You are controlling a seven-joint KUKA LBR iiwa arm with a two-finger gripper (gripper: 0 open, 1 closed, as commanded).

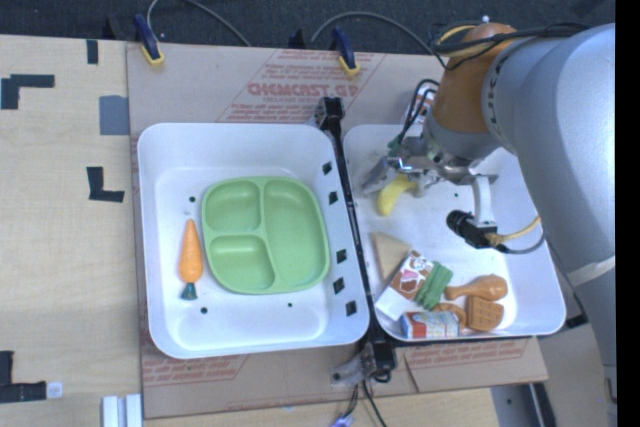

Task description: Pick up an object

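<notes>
My gripper (pixel 398 177) is low in the right bin (pixel 520 177), at its upper left part. It stands open over a small yellow banana (pixel 388 200), whose upper end lies between the two spread fingers. The banana rests on the bin floor. The grey arm with its orange band (pixel 465 95) reaches in from the right and hides the bin's far right corner.
The front of the right bin holds a tan wedge (pixel 388 250), a printed carton (pixel 412 277), a green piece (pixel 436 285), a brown drumstick (pixel 478 291) and a small box (pixel 432 323). The left bin (pixel 160 165) holds a green divided plate (pixel 265 235) and a carrot (pixel 190 255).
</notes>
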